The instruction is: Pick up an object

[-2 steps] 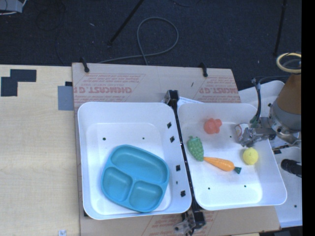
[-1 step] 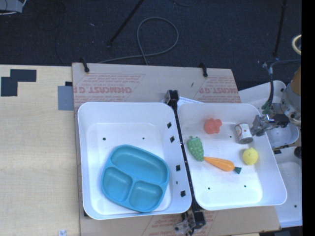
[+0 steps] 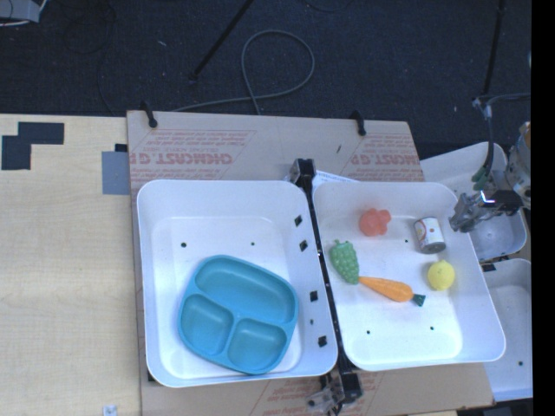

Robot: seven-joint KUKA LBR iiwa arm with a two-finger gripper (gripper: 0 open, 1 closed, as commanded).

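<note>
A divided tray [image 3: 238, 314] lies in the left bin [image 3: 165, 199]; carrot [image 3: 387, 289] and can [image 3: 427, 234] in the right bin [image 3: 473, 332].

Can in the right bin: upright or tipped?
Tipped. The can lies on its side on the bin floor, one round end facing the camera.

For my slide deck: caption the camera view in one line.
Blue tray in the left bin; carrot, grapes, lemon, can in the right bin; pincer at its edge.
</note>
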